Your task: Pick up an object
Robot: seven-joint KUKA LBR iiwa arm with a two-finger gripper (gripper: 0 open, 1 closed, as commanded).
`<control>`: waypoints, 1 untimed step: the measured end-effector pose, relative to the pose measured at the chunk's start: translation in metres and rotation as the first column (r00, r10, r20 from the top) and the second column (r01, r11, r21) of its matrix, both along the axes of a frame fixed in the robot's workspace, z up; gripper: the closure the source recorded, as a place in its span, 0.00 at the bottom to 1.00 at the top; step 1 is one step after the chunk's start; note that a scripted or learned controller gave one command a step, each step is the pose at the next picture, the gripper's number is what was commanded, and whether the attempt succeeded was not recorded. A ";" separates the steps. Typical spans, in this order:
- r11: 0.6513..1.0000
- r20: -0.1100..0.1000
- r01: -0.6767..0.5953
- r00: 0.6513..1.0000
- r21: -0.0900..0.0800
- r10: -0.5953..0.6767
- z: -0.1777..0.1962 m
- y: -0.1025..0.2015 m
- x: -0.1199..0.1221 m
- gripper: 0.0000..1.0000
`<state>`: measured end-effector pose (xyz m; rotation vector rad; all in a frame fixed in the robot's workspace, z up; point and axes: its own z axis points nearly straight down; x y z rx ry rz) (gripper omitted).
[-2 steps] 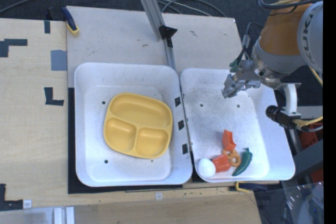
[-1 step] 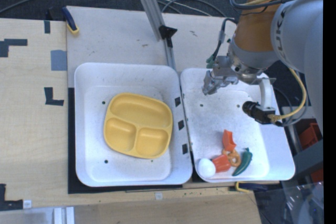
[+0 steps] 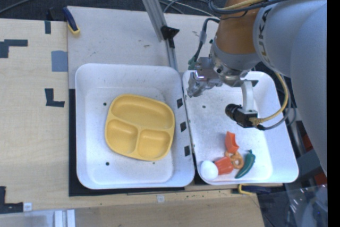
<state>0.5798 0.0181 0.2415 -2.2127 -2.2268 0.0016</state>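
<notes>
Camera view: small white plastic egg (image 3: 209, 169) looks light, rigid, slippery; pinch across its middle. The metal two-finger gripper (image 3: 194, 87) hovers apart; its opening I cannot tell.

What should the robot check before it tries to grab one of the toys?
1. Toys lie in the right bin: ok; white egg, orange pieces and green piece sit in its near corner.
2. Pincer above a toy: not ok; it hangs at the bin's far left corner.
3. Toys spaced apart: not ok; clustered, touching.
4. Pincer open: cannot tell.
5. Yellow divided plate out of the way: ok; it's in the left bin.
</notes>
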 end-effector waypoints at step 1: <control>1.000 0.001 -0.001 1.000 0.001 0.001 0.002 0.058 0.005 1.00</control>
